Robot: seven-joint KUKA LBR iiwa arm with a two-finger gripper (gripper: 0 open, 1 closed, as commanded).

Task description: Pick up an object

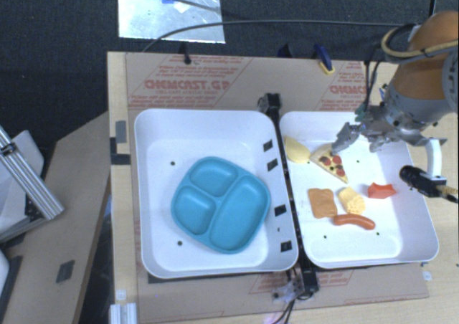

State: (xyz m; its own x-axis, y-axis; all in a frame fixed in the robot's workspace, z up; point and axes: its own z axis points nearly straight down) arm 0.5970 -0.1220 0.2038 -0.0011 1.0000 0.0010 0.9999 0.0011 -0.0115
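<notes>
I see the gripper (361, 138) open, holding nothing, above the right bin (412, 240) near the pizza slice (330, 161).

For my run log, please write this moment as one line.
arm: over right bin | pincer: open, above pizza slice, holding nothing | left bin: blue divided plate | task: not yet done
</notes>
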